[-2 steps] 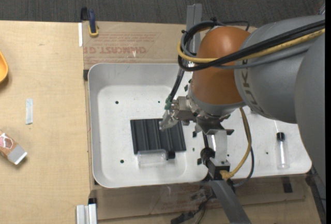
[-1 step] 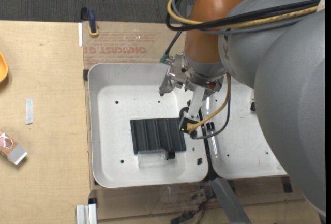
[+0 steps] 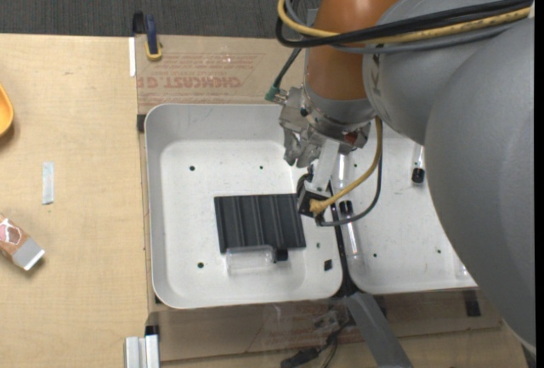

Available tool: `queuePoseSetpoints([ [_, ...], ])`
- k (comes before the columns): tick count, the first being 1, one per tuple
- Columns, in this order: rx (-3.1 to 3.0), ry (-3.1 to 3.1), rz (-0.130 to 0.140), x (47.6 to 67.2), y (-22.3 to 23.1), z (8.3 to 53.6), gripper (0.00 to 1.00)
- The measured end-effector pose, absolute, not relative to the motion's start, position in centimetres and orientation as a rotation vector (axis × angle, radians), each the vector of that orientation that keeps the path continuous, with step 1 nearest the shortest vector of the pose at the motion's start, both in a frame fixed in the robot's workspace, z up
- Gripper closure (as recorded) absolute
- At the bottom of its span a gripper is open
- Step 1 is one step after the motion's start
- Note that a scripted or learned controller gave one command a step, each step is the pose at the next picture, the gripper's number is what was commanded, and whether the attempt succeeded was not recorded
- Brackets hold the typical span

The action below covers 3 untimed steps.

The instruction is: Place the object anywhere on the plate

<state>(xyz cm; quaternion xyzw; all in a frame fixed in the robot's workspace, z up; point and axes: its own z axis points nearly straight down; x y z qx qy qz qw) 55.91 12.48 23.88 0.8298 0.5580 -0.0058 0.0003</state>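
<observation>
In the left bin (image 3: pixel 178 188) a black ribbed plate (image 3: pixel 257 222) lies flat, right of the middle. A clear plastic block (image 3: pixel 249 260) rests against the plate's front edge, and a small black piece (image 3: pixel 281 255) sits at the block's right end. My gripper (image 3: pixel 297 152) hangs over the bin's right side, just behind the plate's back right corner. It is above the floor and apart from the block. The wrist and orange band hide most of it from the camera.
The right bin (image 3: pixel 399 247) lies mostly under the arm; a small dark item (image 3: pixel 417 175) shows in it. Left of the bins on the wooden bench (image 3: pixel 68 120) are a white strip (image 3: pixel 48 184), a red and white item (image 3: pixel 17 243) and an orange edge (image 3: pixel 4 111).
</observation>
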Motion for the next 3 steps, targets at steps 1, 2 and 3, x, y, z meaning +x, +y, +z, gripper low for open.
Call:
queuePoseSetpoints([
  [1, 2.03, 2.4, -0.006, 54.3, 13.5, 25.0, 1.0],
  [2, 1.597, 2.708, -0.005, 52.4, 11.8, 22.7, 1.0],
  [3, 1.55, 2.733, -0.003, 49.7, 14.1, 27.8, 1.0],
])
